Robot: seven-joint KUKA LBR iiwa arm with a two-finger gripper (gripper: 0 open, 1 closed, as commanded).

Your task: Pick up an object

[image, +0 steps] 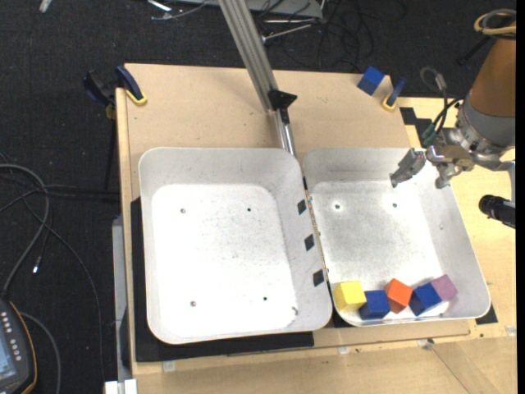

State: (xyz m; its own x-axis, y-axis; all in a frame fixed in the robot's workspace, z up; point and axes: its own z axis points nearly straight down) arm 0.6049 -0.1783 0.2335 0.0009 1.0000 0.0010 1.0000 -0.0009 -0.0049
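end effector (425, 171) hangs released, fingers spread, over the right bin's (459, 220) far rim; five blocks (395, 295) crowd its near edge, leaving bare floor between.

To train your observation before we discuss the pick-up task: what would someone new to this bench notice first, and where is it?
The eye goes first to the cluster of coloured blocks along the near edge of the right bin: yellow block, orange block, two blue ones and a pale purple block. Next comes the gripper, hanging open above that bin's far right corner. A lone blue block sits on the bench beyond the bins.
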